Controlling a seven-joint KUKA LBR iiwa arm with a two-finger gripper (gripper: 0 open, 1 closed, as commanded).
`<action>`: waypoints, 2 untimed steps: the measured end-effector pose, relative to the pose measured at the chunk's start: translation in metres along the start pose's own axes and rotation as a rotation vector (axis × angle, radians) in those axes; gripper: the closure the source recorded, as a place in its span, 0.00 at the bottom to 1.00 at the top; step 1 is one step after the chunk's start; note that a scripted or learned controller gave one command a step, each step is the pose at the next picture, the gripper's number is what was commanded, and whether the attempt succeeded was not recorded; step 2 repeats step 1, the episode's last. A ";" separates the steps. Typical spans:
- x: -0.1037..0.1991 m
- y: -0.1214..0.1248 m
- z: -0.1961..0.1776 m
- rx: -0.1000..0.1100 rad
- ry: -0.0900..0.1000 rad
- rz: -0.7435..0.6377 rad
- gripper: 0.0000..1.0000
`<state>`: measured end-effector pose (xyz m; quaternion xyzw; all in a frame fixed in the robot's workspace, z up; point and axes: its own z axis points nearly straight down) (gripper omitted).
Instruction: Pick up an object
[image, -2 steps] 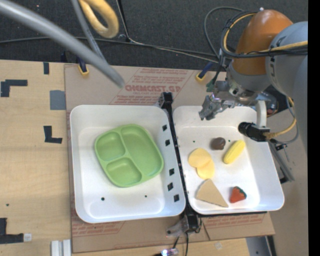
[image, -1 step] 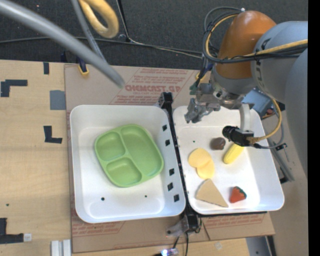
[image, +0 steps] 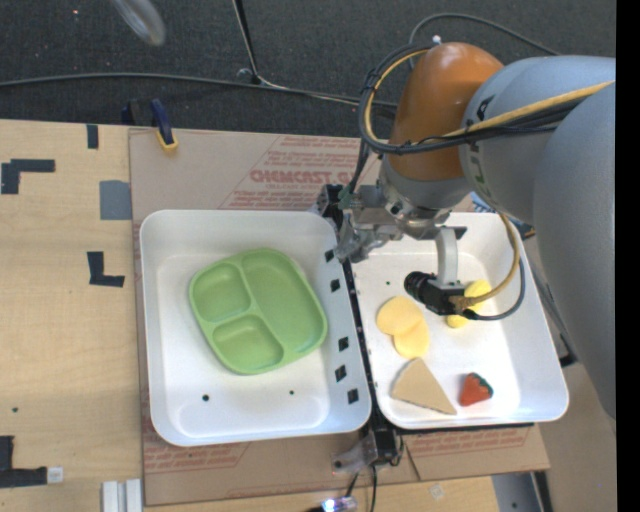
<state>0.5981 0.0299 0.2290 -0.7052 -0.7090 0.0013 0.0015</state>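
My gripper (image: 348, 243) hangs over the far end of the divider between the two bins, at the right bin's upper left corner, with nothing visibly in it. In the right bin (image: 530, 392) lie two overlapping pale yellow discs (image: 402, 322), a tan wedge (image: 421, 388) and a small red strawberry-like piece (image: 475, 388). A small yellow object (image: 470, 303) lies to the right of the discs, partly hidden by the robot's own hardware. The left bin (image: 160, 300) holds a green divided plate (image: 257, 309). All of these lie nearer the front than the gripper.
The grey arm and its orange band (image: 440, 90) cover the right bin's far side and right edge. The bins rest on a cardboard sheet (image: 250, 170) over a wooden bench. A blue and yellow clamp (image: 162, 125) sits at the sheet's far left corner.
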 end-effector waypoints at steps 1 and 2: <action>0.055 -0.016 0.012 0.000 0.000 -0.001 1.00; 0.055 -0.016 0.012 0.000 0.000 -0.001 1.00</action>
